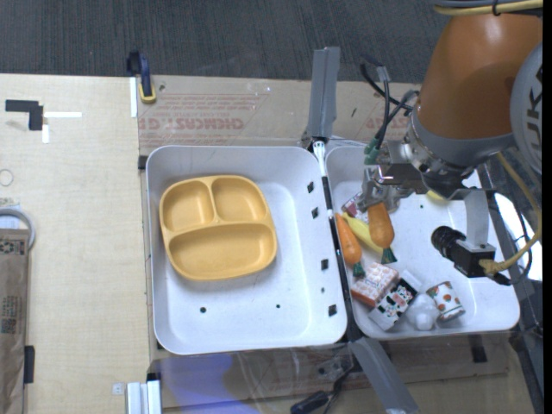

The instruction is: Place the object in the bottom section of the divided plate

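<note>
The divided plate [218, 228] is yellow-orange with rounded corners, lying flat in the left white bin [250, 317], slightly rotated. Two small compartments sit along its upper side, and one wide section spans its lower side. All three sections hold nothing.

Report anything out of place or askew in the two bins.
Nothing looks spilled or broken. The divided plate lies flat in the left bin, turned slightly askew to its walls. In the right bin the toy carrot and other small items lie jumbled against the left wall, beside the gripper.
</note>
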Tool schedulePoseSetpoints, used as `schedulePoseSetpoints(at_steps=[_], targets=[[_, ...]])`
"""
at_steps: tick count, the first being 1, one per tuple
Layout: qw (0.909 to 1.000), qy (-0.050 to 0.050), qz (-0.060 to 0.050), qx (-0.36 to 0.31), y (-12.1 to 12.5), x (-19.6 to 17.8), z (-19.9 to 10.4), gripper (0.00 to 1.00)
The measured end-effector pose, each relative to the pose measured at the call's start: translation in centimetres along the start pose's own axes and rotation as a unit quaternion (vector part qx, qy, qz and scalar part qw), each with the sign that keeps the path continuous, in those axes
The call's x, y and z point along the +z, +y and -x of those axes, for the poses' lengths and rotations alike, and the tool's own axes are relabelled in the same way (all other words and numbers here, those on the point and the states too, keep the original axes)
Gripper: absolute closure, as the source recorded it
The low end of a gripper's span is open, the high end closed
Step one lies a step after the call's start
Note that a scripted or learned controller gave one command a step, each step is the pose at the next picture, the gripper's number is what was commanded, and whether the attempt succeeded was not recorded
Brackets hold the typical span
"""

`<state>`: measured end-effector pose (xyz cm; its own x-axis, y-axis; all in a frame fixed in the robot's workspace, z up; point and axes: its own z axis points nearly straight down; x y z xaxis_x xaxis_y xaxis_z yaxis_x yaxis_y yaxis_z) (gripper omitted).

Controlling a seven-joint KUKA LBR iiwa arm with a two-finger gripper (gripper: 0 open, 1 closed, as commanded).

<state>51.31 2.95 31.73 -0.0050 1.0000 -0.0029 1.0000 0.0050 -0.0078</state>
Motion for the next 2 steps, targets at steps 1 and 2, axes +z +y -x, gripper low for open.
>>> schedulePoseSetpoints(at_steps=[1, 2], targets=[[0.9989, 0.000, 0.000, -0.047, 8.8, 10.0, -8.2, 1.00], [0.9896, 0.000, 0.000, -0.144, 8.3, 8.8, 0.0, 1.00]])
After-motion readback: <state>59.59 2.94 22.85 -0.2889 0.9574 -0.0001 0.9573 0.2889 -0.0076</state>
